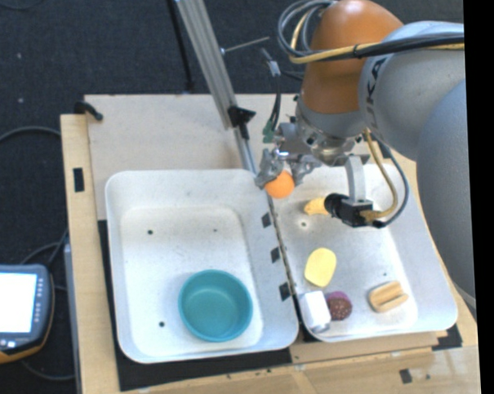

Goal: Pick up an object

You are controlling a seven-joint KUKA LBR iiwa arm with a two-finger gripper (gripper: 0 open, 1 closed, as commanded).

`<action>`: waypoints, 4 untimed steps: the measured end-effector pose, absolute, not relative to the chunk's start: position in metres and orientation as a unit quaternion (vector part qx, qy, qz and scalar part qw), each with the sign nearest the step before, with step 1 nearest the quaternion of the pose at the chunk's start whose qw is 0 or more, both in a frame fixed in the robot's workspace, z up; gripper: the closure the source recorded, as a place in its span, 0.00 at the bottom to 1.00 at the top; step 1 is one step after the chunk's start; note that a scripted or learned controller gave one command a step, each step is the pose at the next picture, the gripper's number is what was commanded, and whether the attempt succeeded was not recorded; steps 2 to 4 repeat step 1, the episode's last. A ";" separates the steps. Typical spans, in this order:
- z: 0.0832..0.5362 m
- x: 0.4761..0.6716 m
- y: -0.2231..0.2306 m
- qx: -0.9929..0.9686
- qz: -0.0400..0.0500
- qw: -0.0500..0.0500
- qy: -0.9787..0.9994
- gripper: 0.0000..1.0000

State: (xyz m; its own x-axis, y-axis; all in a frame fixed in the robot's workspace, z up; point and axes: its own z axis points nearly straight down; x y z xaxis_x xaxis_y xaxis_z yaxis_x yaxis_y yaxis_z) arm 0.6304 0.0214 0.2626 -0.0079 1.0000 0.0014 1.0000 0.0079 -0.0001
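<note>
Jaws (pixel 277 176): closed on orange ball (pixel 279 185), upper middle of frame, above the divide between bins.
Right bin (pixel 415 307): yellow piece (pixel 320 266), white block (pixel 316 308), wooden block (pixel 387 295).
Left bin (pixel 142 229): teal bowl (pixel 216 305).
</note>
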 end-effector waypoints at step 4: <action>0.249 0.633 0.080 -0.705 0.001 0.001 -0.710 1.00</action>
